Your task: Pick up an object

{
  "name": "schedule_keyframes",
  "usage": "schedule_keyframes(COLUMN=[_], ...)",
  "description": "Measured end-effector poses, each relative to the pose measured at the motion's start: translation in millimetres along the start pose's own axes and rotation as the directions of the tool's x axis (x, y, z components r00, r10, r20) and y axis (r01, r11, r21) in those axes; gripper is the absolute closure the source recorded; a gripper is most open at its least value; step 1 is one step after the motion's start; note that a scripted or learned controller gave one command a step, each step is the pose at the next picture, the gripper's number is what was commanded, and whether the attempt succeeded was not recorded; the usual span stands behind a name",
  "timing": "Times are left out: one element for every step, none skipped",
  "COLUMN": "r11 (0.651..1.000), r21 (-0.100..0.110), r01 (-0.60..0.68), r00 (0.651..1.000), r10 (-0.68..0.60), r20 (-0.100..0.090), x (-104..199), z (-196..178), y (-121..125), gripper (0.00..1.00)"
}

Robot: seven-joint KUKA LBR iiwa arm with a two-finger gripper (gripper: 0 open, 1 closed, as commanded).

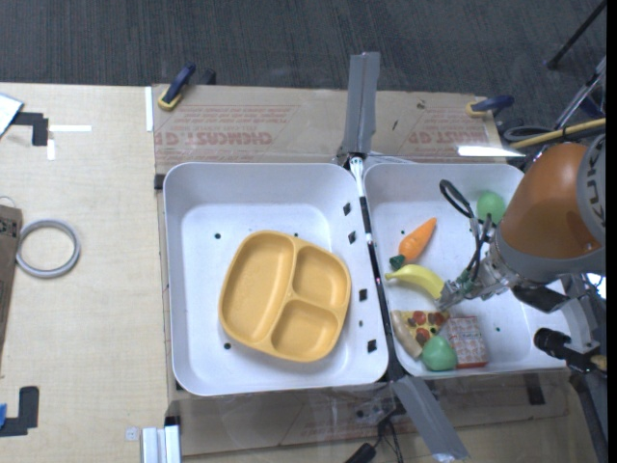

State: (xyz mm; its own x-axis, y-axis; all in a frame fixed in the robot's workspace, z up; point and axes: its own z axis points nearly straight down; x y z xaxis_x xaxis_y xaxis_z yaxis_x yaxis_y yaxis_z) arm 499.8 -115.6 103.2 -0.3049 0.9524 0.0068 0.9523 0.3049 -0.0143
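In the right bin (424, 183) lie an orange carrot (418, 239), a yellow banana (416, 279), a pizza slice (413, 326), a green rounded toy (440, 354) and a pinkish-red block (467, 340). A light green ball (491, 204) sits near the bin's far right, partly behind the arm. My gripper (453, 297) hangs low in the bin, just right of the banana's end and just above the pizza slice and the block. Nothing visibly sits in its grasp. The arm's orange band (549, 210) covers the bin's right side.
The left bin (183, 258) holds a yellow three-compartment plate (284, 295). A grey divider bar (361, 104) runs between the bins. A tape roll (43, 248) lies on the bench at far left. Blue clamps (177, 85) hold the cardboard behind the bins.
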Motion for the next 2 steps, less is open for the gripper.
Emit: schedule_keyframes(r11=[0.9, 0.769], r21=[-0.015, -0.006], r01=[-0.436, -0.64], r00=[0.9, 0.769], r10=[0.436, 0.64], r20=[0.001, 0.002], x=[-8.6, 31.8], z=[11.5, -113.4], y=[45.4, 59.4], gripper=[1.0, 1.0])
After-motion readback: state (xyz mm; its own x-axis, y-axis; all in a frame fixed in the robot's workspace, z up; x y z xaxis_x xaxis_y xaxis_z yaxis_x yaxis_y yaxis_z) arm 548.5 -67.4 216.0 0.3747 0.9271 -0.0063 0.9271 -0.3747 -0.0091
